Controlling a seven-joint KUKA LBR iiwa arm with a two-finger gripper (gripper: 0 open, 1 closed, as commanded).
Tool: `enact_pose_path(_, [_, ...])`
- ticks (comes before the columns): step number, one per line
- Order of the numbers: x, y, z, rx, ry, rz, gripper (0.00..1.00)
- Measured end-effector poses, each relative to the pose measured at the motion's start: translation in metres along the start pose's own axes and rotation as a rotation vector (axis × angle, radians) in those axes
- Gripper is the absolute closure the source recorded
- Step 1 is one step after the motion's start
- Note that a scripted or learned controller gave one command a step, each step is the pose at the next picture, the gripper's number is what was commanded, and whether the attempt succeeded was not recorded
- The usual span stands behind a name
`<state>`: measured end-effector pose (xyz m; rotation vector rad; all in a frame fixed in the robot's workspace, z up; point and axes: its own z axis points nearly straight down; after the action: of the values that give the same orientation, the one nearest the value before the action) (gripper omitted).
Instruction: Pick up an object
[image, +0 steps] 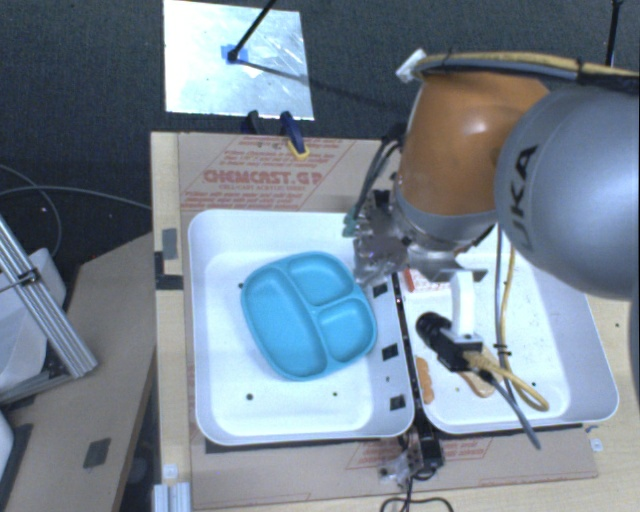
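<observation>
Gripper hangs at frame centre, just beside the blue divided plate in the left-hand bin; whether it is open cannot be told

Divided plate in left bin, near centre

Bright, even overhead light. White bins nearly blown out. Glare on reflective sheet at 11 o'clock. Arm at 2 o'clock soft, out of focus. Shadows faint.
</observation>
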<state>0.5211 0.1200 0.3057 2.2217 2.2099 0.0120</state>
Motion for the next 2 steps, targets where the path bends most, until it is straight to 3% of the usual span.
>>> enact_pose_path(1, [0.0248,-0.0350,-0.0287,0.007,0.003,-0.012,1.00])
enact_pose_path(2, [0.0234,-0.0330,-0.0378,0.005,0.002,-0.014,1.00])
